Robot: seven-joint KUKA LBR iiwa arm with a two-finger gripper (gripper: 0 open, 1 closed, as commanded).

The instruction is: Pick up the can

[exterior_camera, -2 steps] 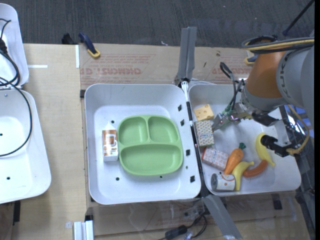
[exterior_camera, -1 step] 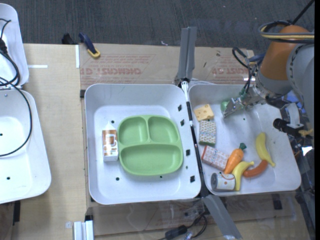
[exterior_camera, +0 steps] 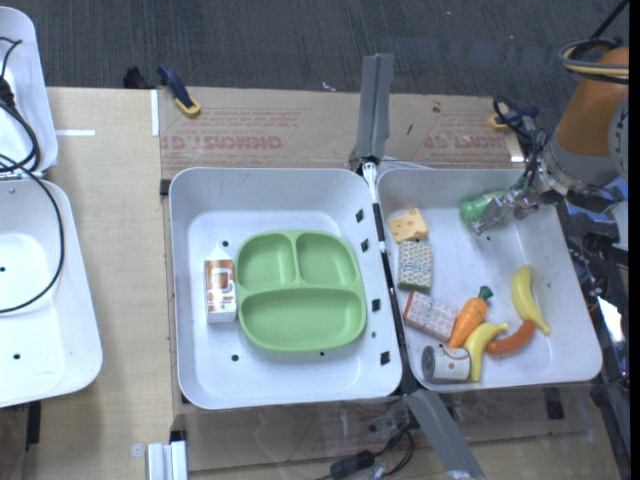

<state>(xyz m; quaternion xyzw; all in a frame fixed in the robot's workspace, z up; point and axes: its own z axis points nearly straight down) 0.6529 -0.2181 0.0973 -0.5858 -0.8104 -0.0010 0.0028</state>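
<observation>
At front left corner of right bin point(exterior_camera: 585, 353): can point(exterior_camera: 446, 363), on its side, long axis roughly left-right, round end facing left, touching small banana point(exterior_camera: 483, 341). End effector point(exterior_camera: 497, 211) at far right, clamped on green object point(exterior_camera: 476, 208). Cardboard-covered tabletop point(exterior_camera: 250, 133); dark floor beyond.

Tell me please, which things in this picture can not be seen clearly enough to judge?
- Gripper, camera view: too small and blurred against a green object; contact between them cannot be judged.
- Can, right bin: lies on its side, partly behind a yellow banana; label too small to read.
- Small box, left bin: print too small.
</observation>
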